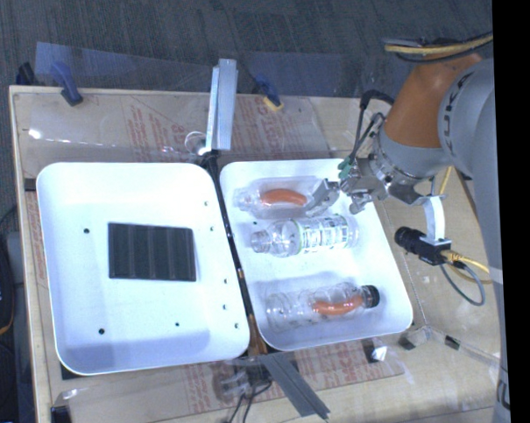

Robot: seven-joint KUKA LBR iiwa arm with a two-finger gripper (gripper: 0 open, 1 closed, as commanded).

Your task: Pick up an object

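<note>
Three clear plastic bottles lie in the right bin (391, 280). The far one (278, 198) has an orange thing inside. A clear bottle with a printed label (306, 237) lies in the middle. The near one (326, 302) has a black cap and orange contents. My gripper (339, 199) hangs over the far right part of this bin, just right of the far bottle and above the middle bottle's right end. It is open, with nothing between its fingers.
The left bin (72, 206) holds a flat black ribbed rectangle (151, 251). A grey metal bar (221, 103) stands behind the seam between the bins. Blue clamps (69, 92) sit on the bench's far edge.
</note>
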